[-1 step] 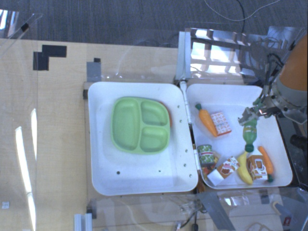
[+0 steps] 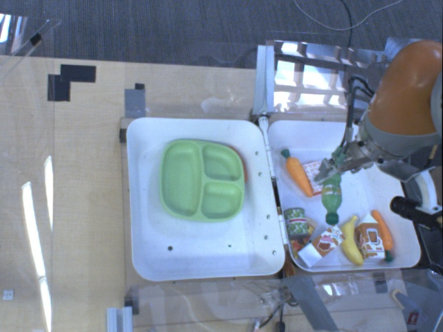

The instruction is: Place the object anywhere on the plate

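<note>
A green plate (image 2: 202, 180) with three compartments lies in the left white bin (image 2: 149, 254). In the right bin (image 2: 408, 258) a green bottle (image 2: 331, 200) lies on its side, cap toward the front. My gripper (image 2: 331, 173) hangs directly over the bottle's far end, at or just above it. To its left lies an orange carrot (image 2: 299, 175), and a small white and red packet (image 2: 313, 169) sits partly under the gripper.
Along the front of the right bin sit a small can (image 2: 296, 220), a carton (image 2: 325, 240), a banana (image 2: 351, 241), a brown packet (image 2: 371, 243) and a second carrot (image 2: 383, 230). The arm's orange band (image 2: 410, 88) looms over the bin's far right corner.
</note>
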Tool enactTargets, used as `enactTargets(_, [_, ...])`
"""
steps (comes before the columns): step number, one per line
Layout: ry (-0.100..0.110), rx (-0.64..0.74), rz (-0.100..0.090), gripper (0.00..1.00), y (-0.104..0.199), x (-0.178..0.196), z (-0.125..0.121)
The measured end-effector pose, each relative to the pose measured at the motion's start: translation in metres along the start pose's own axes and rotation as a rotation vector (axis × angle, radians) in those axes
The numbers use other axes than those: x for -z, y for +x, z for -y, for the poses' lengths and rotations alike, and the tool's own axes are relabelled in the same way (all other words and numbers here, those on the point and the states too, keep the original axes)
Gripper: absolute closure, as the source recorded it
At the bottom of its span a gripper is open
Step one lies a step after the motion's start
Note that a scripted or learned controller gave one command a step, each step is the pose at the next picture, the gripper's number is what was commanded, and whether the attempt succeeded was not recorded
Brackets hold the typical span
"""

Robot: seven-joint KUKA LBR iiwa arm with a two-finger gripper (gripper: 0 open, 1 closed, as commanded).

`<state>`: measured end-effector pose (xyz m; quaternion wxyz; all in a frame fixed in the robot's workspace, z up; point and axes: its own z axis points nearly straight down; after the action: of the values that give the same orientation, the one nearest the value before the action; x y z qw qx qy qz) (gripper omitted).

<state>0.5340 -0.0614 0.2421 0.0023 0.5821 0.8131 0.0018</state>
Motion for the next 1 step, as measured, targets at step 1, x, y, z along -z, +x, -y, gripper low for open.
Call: enactTargets(1, [0.001, 0.071, -0.001, 1.0, 0.049, -0.0514, -0.0835])
